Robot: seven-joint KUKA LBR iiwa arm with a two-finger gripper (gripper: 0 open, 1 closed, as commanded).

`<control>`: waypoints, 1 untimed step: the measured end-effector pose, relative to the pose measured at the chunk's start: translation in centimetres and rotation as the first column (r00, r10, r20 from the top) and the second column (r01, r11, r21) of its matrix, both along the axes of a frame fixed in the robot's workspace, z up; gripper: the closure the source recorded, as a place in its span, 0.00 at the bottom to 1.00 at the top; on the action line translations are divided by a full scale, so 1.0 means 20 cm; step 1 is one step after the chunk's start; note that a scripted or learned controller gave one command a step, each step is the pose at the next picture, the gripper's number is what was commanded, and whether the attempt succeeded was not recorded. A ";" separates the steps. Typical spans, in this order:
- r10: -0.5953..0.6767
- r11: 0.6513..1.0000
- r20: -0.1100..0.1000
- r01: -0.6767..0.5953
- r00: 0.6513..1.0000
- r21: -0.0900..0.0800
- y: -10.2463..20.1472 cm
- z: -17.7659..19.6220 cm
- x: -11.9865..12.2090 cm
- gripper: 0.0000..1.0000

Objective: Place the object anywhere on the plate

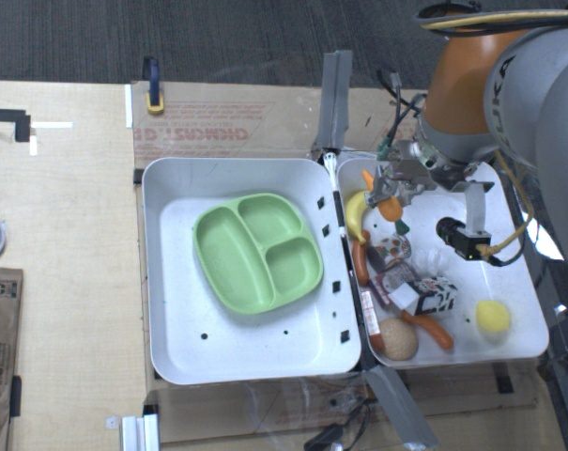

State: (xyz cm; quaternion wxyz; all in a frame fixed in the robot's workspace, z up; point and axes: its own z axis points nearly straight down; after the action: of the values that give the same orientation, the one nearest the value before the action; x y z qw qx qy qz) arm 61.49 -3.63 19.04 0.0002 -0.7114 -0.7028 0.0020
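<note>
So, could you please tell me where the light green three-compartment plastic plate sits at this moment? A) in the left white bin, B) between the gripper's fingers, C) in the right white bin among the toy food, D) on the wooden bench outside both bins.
A: the light green three-compartment plastic plate lies flat in the left white bin, while the gripper hangs over the right white bin.

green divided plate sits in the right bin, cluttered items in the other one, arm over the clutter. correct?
Not quite. The camera view shows the green divided plate in the left bin, not the right. The rest holds: the cluttered items, such as the banana and the yellow ball, lie in the right bin, with the arm above them.
</note>
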 end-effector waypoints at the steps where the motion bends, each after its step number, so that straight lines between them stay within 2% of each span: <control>1: 0.128 0.992 0.000 -0.128 0.992 0.002 0.26 0.03 -0.11 1.00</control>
State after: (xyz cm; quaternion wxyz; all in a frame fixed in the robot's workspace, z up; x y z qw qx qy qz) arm 59.38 1.66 19.55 0.0010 -0.6650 -0.7468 0.0015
